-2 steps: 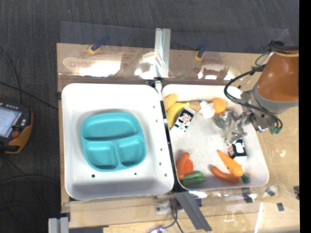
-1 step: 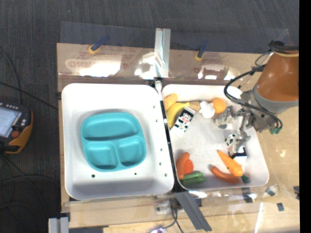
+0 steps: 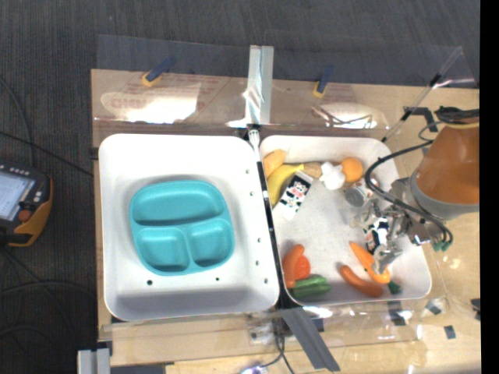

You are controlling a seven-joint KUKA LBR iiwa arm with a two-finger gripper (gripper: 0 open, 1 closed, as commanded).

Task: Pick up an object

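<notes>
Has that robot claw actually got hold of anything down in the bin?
It cannot be told. The gripper is low in the right bin, just above an orange carrot, but its tip is too cluttered to read.

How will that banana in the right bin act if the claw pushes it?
The banana is curved and smooth, so it would probably pivot or slide rather than roll. It leans against the bin wall, which likely limits its travel leftward.

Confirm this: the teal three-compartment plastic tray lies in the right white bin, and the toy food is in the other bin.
Wrong bin. The camera view shows the teal three-compartment plastic tray lying in the left white bin; the toy food, such as the yellow banana, is in the right bin.
</notes>
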